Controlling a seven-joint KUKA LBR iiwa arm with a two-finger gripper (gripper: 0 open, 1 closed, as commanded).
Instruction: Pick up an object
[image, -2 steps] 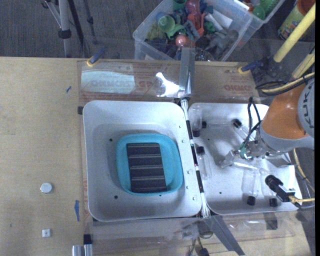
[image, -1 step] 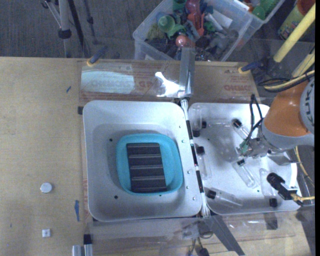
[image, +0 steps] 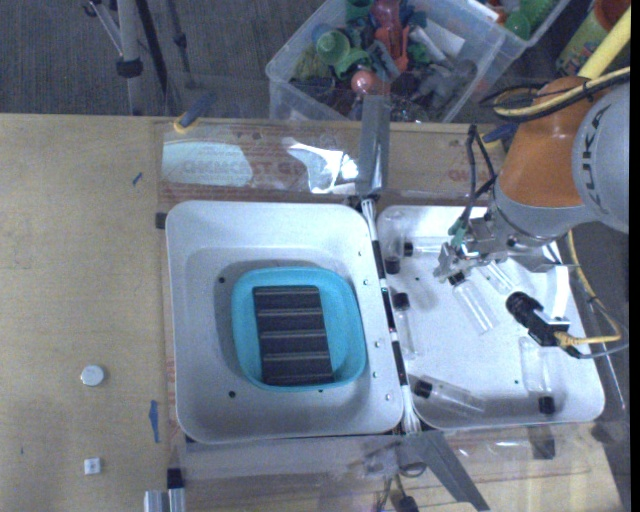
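The turquoise rounded plastic dish (image: 348, 330) sits in the middle of the left white bin (image: 190, 260). A dark ribbed rectangular block (image: 292, 335) lies flat inside it, likely cradled there by the dish's raised rim. The claw (image: 452, 268) hangs low over the right white bin (image: 500, 360), well apart from the dish. I cannot tell how far it is open, and I see nothing held.

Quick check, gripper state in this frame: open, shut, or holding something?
Two-finger gripper: cannot be told from this view; it hangs over the shallow white bin on the view's right.
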